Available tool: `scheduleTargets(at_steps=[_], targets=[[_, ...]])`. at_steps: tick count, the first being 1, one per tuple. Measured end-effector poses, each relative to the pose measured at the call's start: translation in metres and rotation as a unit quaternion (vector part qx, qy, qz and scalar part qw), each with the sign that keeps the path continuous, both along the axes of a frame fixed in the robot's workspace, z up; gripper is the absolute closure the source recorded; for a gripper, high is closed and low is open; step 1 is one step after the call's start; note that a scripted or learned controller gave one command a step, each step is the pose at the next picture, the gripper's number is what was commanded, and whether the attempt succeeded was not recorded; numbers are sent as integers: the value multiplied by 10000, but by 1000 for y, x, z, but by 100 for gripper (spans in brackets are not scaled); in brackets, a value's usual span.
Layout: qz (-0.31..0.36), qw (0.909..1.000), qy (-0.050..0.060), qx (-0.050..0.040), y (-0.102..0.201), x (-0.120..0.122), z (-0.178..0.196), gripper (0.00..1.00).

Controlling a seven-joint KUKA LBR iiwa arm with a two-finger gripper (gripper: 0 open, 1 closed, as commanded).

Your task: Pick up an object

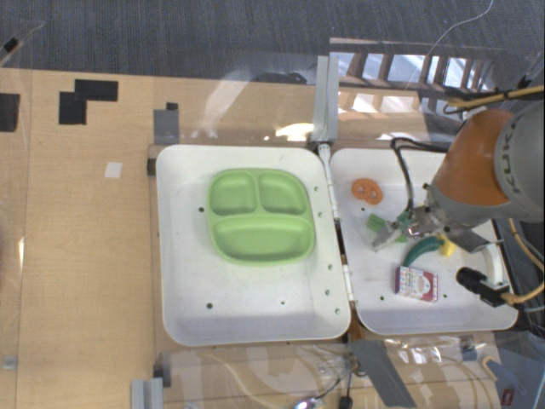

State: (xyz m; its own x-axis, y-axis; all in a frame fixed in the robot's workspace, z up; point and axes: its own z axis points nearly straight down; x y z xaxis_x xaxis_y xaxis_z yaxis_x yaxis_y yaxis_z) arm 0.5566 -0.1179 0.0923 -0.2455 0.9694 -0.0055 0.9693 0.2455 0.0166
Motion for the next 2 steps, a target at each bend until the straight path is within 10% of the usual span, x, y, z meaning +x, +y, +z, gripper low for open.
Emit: scheduleTargets(at_steps=[1,2], targets=[[4,10000,-27,20,3,3,12,100],[4,10000,-26,20,3,3,12,0]])
